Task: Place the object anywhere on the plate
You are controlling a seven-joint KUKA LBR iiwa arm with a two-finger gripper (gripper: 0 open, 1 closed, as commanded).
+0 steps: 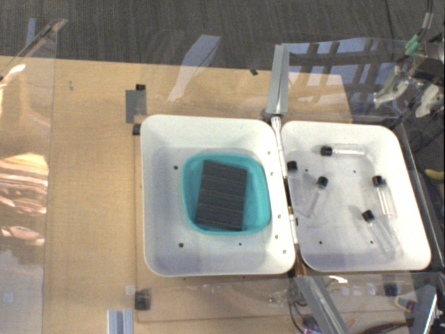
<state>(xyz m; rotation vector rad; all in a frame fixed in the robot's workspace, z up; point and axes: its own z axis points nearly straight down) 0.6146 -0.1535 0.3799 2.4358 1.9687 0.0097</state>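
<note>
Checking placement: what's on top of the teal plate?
A dark ribbed rectangular block lies flat on the teal plate in the left bin. The plate's centre beneath it is covered.

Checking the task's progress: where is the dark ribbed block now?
The dark ribbed block lies on the teal plate in the left bin, left of the bin with the clear tubes.

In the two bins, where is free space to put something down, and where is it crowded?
Left bin: the teal plate is mostly covered by a dark block; bare white floor borders it left and below. Right bin: five clear tubes lie scattered, so it is crowded; a bare patch sits in its middle.
</note>
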